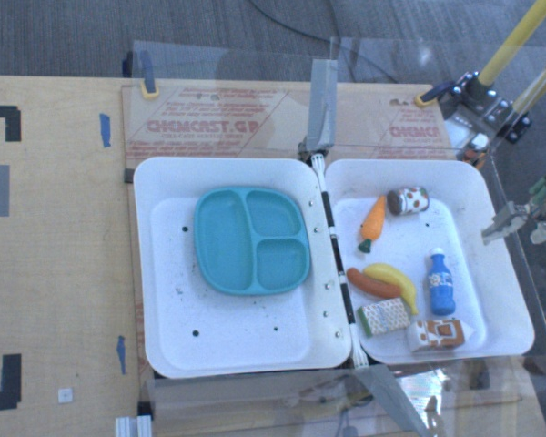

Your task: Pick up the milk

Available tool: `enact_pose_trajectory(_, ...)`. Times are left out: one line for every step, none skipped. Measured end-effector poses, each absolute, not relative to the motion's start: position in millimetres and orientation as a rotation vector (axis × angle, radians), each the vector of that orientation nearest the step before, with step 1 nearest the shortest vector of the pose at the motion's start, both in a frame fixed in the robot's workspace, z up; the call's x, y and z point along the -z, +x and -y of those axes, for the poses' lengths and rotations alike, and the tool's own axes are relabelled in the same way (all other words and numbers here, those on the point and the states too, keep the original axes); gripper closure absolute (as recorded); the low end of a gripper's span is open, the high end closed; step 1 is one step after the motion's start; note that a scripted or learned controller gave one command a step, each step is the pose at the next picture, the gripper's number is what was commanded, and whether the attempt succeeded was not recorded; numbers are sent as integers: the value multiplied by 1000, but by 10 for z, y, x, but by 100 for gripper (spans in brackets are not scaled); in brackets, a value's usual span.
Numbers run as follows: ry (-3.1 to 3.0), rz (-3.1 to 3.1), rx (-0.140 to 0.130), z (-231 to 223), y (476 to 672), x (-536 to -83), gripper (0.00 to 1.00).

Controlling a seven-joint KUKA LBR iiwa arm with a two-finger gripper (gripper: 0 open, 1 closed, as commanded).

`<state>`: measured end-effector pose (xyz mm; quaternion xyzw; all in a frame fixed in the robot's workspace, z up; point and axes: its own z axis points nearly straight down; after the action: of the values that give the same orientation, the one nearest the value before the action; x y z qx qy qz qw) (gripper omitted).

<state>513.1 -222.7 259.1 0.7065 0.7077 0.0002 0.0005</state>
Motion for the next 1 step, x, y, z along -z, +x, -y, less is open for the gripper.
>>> enact_pose_trajectory(2359, -2075, 0, 2235, 5402, -1681, 0)
